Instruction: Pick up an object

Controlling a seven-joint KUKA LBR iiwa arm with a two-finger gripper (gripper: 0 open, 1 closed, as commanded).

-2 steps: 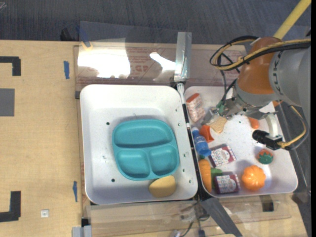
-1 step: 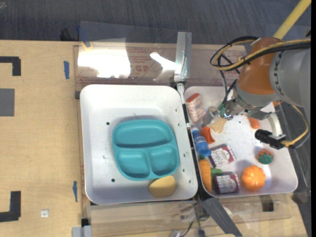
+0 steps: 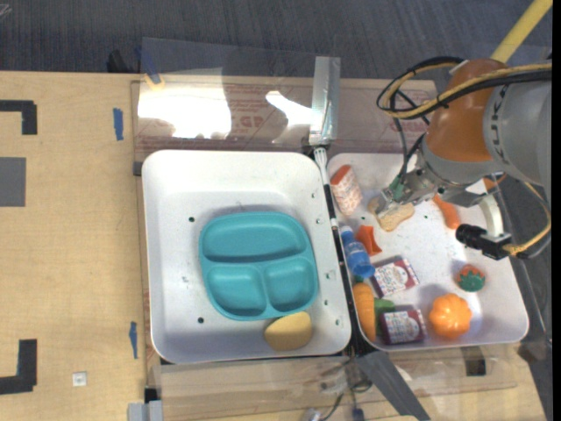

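**A:** Any progress on the pick yet?

**B:** Not really, going by this. Arm [image 3: 472,121] in from the upper right, tip down low in the right bin [image 3: 519,321], just above a tan chunk [image 3: 394,217] near the bin's top-left part. Touching or just hovering? Hard to call at this angle.

**A:** Clenched or released?

**B:** Can't tell, too small and blurry down there. Nothing visibly lifted, so calling it "approach, maybe about to grab". Whole lift left to do, as far as can be judged.

**A:** Other candidates?

**B:** Plenty in that same bin: orange [image 3: 450,316] lower right, two red-label jars [image 3: 396,277] mid-bottom, blue bottle [image 3: 354,254] along the left wall. Over in the left bin [image 3: 166,191], a teal plate [image 3: 254,261] and a yellow lump [image 3: 289,330] just below it, well apart from the arm.

**A:** So the chunk then.

**B:** Best guess, yeah. Flat and tilted-looking, could easily slip.
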